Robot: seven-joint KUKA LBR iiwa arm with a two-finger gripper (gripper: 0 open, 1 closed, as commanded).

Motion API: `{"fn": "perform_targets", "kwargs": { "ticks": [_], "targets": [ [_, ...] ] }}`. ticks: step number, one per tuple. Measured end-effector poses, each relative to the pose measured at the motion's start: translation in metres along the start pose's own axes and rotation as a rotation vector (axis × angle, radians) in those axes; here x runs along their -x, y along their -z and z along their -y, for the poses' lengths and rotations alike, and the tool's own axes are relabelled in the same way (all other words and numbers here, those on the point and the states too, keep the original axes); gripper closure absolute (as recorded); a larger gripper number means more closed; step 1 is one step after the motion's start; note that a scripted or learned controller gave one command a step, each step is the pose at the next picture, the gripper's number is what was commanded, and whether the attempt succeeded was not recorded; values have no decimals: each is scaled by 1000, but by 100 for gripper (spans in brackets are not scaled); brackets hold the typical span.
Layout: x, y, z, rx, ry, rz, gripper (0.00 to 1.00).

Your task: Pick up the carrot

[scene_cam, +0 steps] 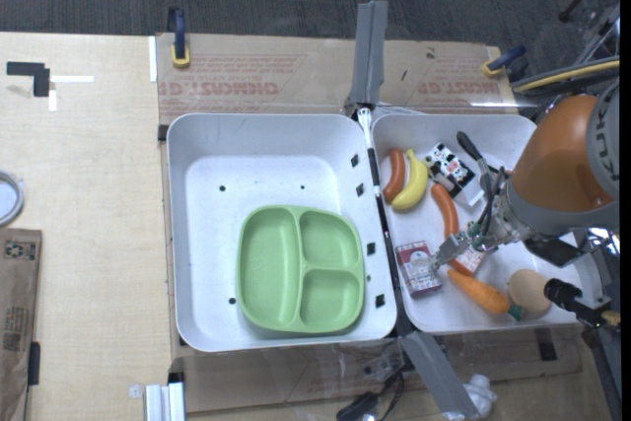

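Observation:
The carrot (480,292) is orange with a small green tip and lies slanted near the front of the right bin (434,318). My gripper (461,249) hangs low in that bin, just above and to the left of the carrot's thick end, under the grey arm with its orange band (560,165). Nothing shows the carrot lifted; it rests on the bin floor.
Around the gripper in the right bin lie a small red and white box (418,268), an orange sausage (446,210), a banana (415,182), a red sausage (394,173), a black and white toy (450,167) and a tan egg (529,293). A green divided plate (300,268) sits in the left bin (197,212).

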State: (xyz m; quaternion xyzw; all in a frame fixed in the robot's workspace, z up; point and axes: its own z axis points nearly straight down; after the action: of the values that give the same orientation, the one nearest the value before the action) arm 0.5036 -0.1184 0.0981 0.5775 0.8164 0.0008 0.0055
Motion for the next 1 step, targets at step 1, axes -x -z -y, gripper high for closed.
{"fn": "perform_targets", "kwargs": {
  "ticks": [1],
  "targets": [
    [54, 0, 42, 4, 55, 4, 0]
  ]
}}
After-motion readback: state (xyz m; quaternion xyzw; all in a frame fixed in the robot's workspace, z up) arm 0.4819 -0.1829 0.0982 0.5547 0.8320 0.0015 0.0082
